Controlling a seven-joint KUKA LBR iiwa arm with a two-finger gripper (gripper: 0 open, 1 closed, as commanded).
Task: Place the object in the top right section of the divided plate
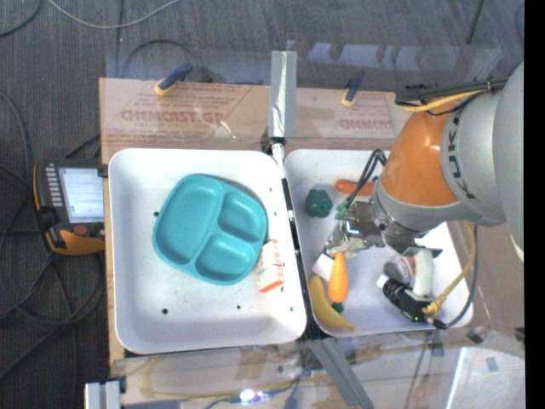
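The teal divided plate lies in the left bin, with its three sections bare. My gripper hangs low over the right bin, near that bin's left side. An orange carrot lies right under it, its upper end touching or just beneath the gripper's tip. A yellow banana curves along the bin's front left corner beside the carrot. A dark green object sits further back, left of the gripper.
A small white and orange packet lies against the plate's right edge in the left bin. Another orange item peeks out behind the wrist. The arm's grey and orange body covers the right bin's middle and right. A ridge separates the bins.
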